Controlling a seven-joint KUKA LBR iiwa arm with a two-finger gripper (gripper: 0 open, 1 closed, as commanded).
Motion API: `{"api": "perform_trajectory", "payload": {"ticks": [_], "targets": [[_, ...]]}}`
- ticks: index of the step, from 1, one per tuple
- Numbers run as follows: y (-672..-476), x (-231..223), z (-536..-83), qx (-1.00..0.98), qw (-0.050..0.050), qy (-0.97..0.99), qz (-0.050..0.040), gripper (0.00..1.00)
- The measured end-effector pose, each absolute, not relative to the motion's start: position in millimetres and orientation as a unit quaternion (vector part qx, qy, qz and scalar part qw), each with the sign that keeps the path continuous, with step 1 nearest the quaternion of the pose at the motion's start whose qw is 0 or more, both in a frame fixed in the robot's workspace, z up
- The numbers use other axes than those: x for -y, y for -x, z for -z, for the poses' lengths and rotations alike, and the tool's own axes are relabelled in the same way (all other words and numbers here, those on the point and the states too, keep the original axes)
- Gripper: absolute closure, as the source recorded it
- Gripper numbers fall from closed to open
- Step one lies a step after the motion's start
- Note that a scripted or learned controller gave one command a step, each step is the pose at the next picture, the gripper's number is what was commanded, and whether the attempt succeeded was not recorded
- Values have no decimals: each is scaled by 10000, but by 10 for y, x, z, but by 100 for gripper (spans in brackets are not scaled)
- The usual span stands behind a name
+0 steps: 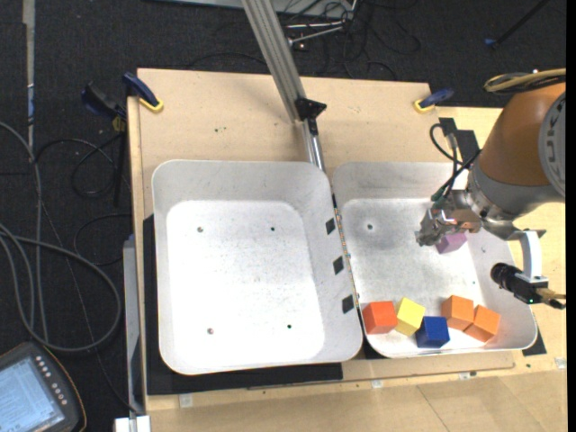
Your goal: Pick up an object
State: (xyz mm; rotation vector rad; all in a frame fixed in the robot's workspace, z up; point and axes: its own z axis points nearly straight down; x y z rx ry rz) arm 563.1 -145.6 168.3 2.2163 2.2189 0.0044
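Observation:
My gripper (438, 232) hangs over the middle of the right bin (387, 214), reaching in from the right. A small purple block (454, 241) peeks out from under its lower right side, mostly hidden by the gripper body; whether it is gripped or just lying beneath is unclear. Along the front wall of the right bin lie an orange block (380, 316), a yellow block (410, 315), a blue block (433, 331) and two more orange blocks (461, 310) (485, 323).
The left bin (238, 259) sits beside the right one, with a raised divider rim (337, 241) between them. A metal pole (274, 48) slants in from the top. Blue-and-yellow clamps (144, 93) (432, 100) grip the board's back corners.

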Motion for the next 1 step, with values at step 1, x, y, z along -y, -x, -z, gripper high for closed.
{"api": "perform_trajectory", "payload": {"ticks": [1], "targets": [[-5649, 1458, -2128, -7080, 31, -7062, -16, 100]]}}
